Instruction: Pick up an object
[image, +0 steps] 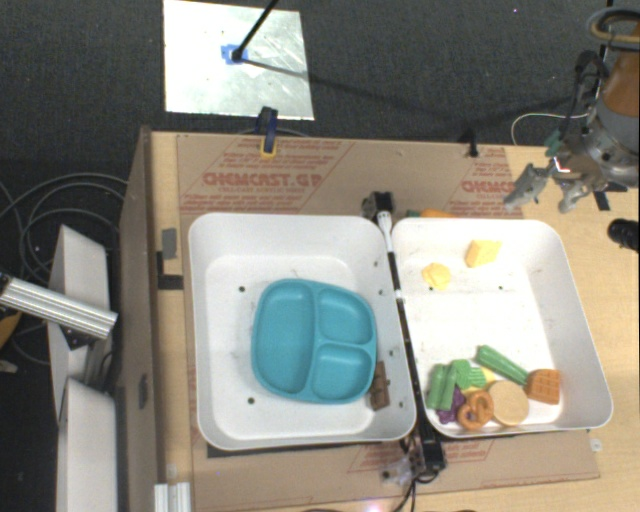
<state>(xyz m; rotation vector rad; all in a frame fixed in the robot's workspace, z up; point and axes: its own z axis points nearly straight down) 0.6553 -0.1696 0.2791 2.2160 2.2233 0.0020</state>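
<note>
Hovering above the bench's far right corner, the gripper (549, 188) sits beyond the right bin (572, 300), its two fingers spread wide with nothing between them. Inside that bin, two yellow pieces (460, 264) lie apart near the back, while a crowded pile of toy food (490, 390) fills the front corner. The left bin (215, 330) holds a teal divided plate (313, 340). A descent into the pile risks pinching several pieces, or the bin wall blocking a finger.
</note>
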